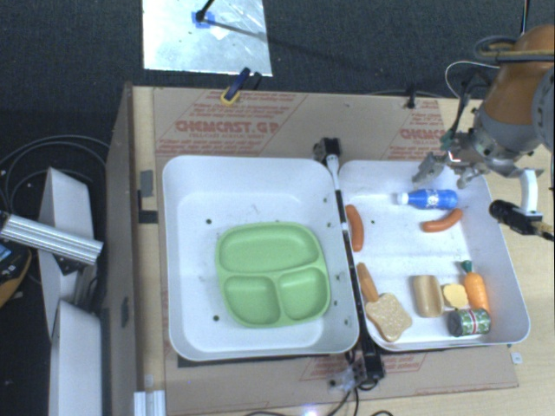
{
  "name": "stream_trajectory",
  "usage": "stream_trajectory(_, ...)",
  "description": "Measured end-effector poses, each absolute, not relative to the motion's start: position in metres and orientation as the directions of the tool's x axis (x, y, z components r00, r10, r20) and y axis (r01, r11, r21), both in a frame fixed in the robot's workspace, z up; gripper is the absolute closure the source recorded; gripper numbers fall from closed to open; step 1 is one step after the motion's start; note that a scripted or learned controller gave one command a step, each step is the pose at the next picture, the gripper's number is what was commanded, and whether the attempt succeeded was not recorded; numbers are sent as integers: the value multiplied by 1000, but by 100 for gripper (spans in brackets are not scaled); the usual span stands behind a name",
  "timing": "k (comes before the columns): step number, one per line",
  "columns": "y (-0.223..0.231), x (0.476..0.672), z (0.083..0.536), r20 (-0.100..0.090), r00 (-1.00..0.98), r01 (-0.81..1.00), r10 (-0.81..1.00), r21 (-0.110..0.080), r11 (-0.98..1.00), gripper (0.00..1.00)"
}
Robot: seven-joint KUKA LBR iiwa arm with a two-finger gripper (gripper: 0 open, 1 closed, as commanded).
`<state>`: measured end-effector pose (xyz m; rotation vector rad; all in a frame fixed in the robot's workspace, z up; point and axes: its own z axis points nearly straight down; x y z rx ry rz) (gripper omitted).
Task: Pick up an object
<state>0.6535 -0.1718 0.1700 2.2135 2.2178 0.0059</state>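
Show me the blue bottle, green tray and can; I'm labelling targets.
blue bottle [433, 199], camera view, mid-body.
green tray [272, 272], camera view, centre divider.
can [469, 322], camera view, its side.

Brown board [260, 120]: red print, seemingly "CHEMCAST GP".

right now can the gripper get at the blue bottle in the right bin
Probably yes. The gripper hangs just above the far end of the right bin, and the blue bottle lies on its side right below it, apart from the sausage, with nothing on top of it.
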Motion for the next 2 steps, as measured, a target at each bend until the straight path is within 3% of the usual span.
stream_trajectory(1, -192, 667, 104, -1, -4, 1000, 1000, 5, 4, 0)
stream_trajectory(2, -207, 612, 84, -1, -1, 1000, 1000, 0, 1, 0)
